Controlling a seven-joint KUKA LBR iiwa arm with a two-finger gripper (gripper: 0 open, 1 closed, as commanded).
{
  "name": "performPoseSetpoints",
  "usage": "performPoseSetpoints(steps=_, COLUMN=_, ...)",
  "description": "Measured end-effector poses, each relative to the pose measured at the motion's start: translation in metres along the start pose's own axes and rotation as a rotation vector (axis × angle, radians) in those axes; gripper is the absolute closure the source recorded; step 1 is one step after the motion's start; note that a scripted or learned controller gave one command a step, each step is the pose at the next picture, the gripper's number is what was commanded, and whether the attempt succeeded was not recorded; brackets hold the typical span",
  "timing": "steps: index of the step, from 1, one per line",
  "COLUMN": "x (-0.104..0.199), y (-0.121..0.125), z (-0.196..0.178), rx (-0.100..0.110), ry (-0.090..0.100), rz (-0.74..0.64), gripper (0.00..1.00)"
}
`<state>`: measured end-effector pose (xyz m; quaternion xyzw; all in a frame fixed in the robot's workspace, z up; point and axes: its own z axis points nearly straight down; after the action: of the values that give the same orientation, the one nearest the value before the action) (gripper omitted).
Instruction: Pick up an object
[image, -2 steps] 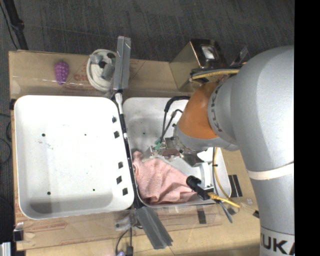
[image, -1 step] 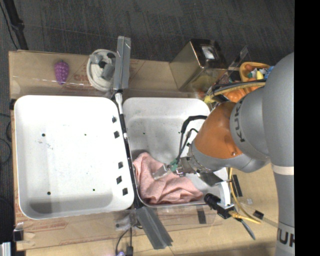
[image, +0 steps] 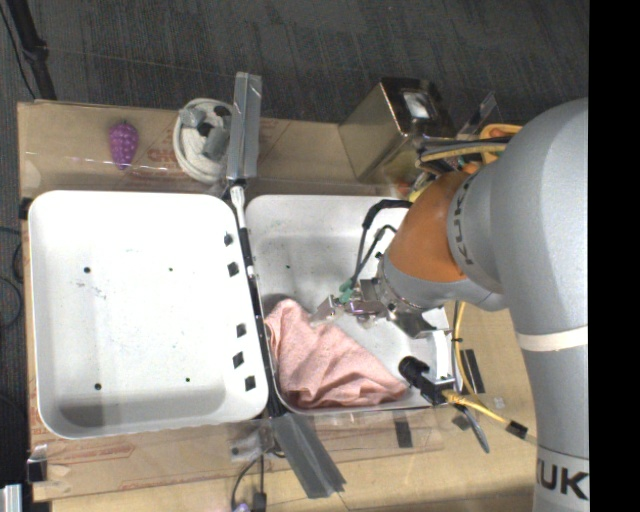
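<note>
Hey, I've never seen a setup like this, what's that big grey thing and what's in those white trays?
This is one photo from a camera fixed above a workbench, looking down at a slant. The big grey shape with the orange band is a robot arm reaching in from the right. At its end is its tool, the part meant to pick things up. It is over the right white bin, close to a crumpled pink cloth lying in that bin. A second white bin sits to the left. Behind the bins lies a small purple object. I cannot tell whether the tool holds anything.
</note>
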<state>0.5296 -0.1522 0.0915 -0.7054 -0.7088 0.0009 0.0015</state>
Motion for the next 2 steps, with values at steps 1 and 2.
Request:
performPoseSetpoints(steps=1, x=0.047, y=0.052, z=0.0, rx=0.0, ry=0.001, rz=-0.025, gripper=0.0)
performPoseSetpoints(steps=2, x=-0.012, y=0.072, z=-0.043, rx=0.0, ry=0.0, rz=0.194, gripper=0.0)
